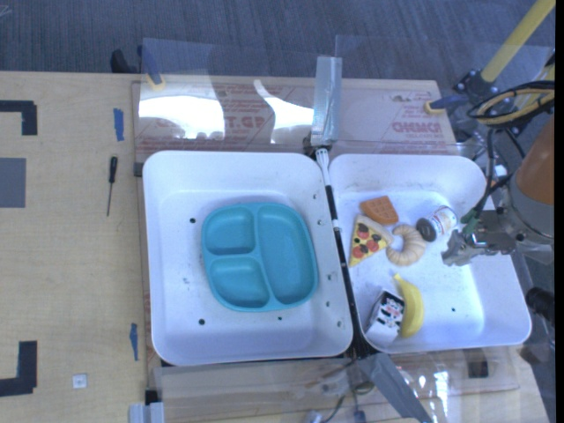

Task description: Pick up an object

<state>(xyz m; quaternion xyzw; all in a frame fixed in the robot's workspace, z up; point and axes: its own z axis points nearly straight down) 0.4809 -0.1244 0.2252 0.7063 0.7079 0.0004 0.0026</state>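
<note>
Nothing is yet lifted: the two-finger gripper (pixel 460 247) is poised near the right bin's (pixel 502 324) right edge, beside a small silver can (pixel 438 222); its state cannot be told.

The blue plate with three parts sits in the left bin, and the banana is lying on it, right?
Not quite. The blue plate is in the left bin, but the banana is not on it. The camera view shows the banana in the right bin, beside a small black-and-white box.
</note>
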